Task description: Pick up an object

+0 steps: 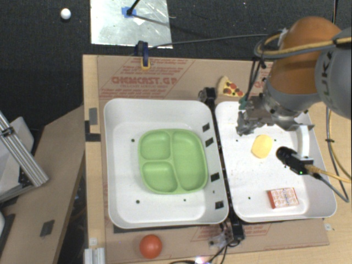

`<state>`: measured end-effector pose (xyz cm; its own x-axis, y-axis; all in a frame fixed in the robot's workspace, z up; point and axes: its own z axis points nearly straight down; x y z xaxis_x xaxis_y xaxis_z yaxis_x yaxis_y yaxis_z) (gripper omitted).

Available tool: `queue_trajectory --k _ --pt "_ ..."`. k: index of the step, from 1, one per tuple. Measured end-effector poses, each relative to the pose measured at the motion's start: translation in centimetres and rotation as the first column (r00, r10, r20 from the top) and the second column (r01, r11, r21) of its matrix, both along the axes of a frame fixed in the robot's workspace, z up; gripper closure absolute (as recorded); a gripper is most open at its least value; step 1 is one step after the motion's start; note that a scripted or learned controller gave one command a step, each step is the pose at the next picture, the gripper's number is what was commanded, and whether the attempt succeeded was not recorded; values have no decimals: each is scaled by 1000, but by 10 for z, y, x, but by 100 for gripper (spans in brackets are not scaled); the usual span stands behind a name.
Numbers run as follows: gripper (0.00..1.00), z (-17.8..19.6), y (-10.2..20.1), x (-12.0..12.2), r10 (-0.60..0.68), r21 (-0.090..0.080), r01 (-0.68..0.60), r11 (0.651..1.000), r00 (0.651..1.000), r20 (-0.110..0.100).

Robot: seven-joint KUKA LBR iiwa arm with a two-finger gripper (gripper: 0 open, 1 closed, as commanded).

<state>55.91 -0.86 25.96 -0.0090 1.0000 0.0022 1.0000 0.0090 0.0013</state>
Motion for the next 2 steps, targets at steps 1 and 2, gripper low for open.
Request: queue_trajectory --k 1,2 --pt "100 -18 54 -11 1 0 -1 1000 1000 -1" --pt "100 -14 109 -11 2 1 -2 1000 1000 0"
